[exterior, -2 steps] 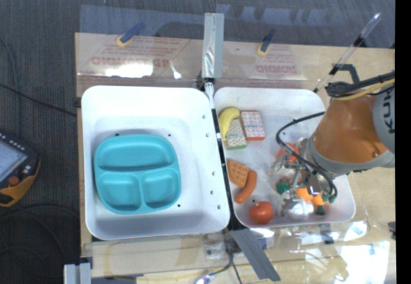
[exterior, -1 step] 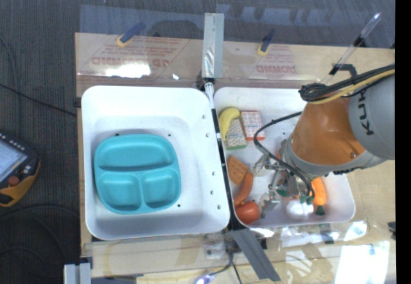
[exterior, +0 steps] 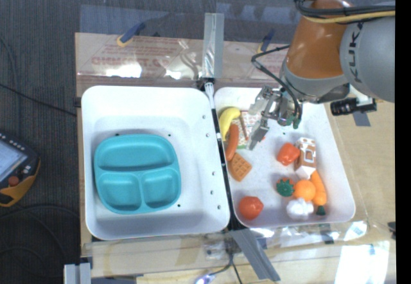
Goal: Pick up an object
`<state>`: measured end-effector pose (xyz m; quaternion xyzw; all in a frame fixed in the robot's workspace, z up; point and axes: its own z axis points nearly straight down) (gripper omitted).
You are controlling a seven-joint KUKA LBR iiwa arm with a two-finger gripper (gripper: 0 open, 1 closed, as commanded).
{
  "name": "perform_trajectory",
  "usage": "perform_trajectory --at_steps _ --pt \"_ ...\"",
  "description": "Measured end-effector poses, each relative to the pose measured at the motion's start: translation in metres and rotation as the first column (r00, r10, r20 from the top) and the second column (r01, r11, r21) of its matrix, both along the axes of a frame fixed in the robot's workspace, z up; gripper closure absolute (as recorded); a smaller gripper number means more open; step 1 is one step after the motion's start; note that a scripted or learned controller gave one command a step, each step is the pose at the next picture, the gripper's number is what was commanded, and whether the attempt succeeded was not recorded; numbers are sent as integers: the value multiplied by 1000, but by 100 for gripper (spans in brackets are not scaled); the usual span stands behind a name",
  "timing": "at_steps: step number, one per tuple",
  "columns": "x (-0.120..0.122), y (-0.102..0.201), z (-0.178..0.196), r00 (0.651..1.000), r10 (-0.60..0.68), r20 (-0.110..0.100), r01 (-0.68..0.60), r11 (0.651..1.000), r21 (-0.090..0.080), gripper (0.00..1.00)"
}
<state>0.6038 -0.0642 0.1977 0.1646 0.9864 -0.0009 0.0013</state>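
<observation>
A: Two white bins sit side by side on the surface (exterior: 96, 58). In the left bin (exterior: 128, 99) we see one teal tray (exterior: 137, 172) with three compartments, lying flat.

B: And the right bin (exterior: 337, 167) carries the toys. We count a banana (exterior: 226, 118) at its upper left corner, a carrot (exterior: 232, 141) just below and touching it, then a waffle (exterior: 239, 166) under the carrot's lower end.

A: Lower still, near the front wall, a tomato (exterior: 250, 207) lies alone. Over on the right side we see a red pepper (exterior: 288, 153), a small carton (exterior: 307, 151) right beside it, and a cluster by the front right corner: a green piece (exterior: 285, 187), an orange (exterior: 306, 191), a long orange piece (exterior: 318, 187) and a white lump (exterior: 298, 208), all close or touching.

B: Where is the arm?

A: It reaches in from the right, its orange band (exterior: 318, 38) above the back of the right bin. The tool (exterior: 259, 130) hangs over the upper left part of that bin, just right of the banana and carrot.

B: Is it gripping anything?

A: We see its fingers (exterior: 257, 134) pointing down and left, a little apart, with nothing between them. They are near the carrot, but we cannot tell if they touch it. Every toy lies on the bin floor.

B: A handheld controller (exterior: 13, 170) lies on the floor at far left, with dark cables near it.
</observation>
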Motion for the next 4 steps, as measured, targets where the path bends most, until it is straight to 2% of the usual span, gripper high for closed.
perform_trajectory --at_steps 1,2,3,4 --pt "16 -42 -80 1000 23 -1 -23 1000 -1 0" --pt "18 -38 -101 996 -86 24 86 996 -2 0" --pt "28 -38 -103 942 -336 17 336 942 7 0" --pt "32 -40 -89 941 -336 35 336 942 5 100"
